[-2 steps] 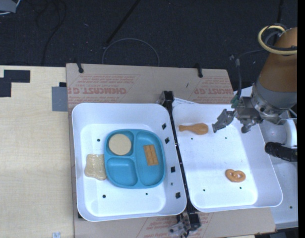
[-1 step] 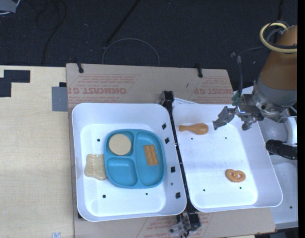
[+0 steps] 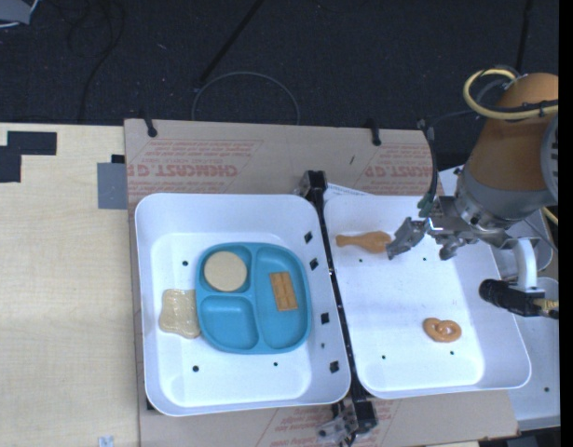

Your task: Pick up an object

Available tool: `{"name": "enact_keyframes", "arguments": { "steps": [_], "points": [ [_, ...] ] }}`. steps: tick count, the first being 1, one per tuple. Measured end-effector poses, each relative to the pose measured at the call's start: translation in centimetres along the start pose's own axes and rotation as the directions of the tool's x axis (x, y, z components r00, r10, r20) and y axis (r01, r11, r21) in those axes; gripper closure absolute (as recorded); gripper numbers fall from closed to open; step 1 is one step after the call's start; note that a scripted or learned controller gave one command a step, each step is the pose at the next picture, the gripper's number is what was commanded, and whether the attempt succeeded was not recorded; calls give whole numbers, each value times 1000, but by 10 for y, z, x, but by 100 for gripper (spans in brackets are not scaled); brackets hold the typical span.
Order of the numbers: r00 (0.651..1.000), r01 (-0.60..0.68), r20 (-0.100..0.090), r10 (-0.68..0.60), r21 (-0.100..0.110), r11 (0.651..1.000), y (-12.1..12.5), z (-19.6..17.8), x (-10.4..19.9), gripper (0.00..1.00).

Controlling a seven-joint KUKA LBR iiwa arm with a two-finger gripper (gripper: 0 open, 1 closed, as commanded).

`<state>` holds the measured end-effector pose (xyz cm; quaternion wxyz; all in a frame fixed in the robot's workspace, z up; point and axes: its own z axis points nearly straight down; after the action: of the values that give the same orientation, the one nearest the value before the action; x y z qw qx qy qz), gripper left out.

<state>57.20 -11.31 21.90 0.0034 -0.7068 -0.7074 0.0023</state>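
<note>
While I am reaching in from the right over the right bin, my pincer is hanging just beside the drumstick-shaped piece, near its thicker end, and whether it is open or closed I cannot tell, because the view is too small and dark there. This piece is lying flat in the upper left part of the right bin, close to the divider between the two bins. To do this step well, I think I should bring the pincer over the middle of the piece, turn it across the narrow direction, and go down straight before closing. The left bin is holding a blue tray with three compartments: a round tan patty is sitting in the upper left one, and an orange wafer in the right one. A pale bread-like piece is touching the tray's left edge. A small pretzel is resting lower in the right bin, well apart from my pincer.
</note>
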Motion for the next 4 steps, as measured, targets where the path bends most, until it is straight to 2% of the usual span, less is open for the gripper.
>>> {"name": "enact_keyframes", "arguments": {
  "steps": [1,2,3,4],
  "points": [
    [1000,-1,0,1,1,1000,-7,52,-7,0],
    [1000,-2,-1,2,1,1000,-3,110,1,0],
    [1000,-8,0,8,-2,1000,-3,97,-1,100],
    [1000,-3,1,3,-8,1000,-7,35,0,100]
  ]
}}
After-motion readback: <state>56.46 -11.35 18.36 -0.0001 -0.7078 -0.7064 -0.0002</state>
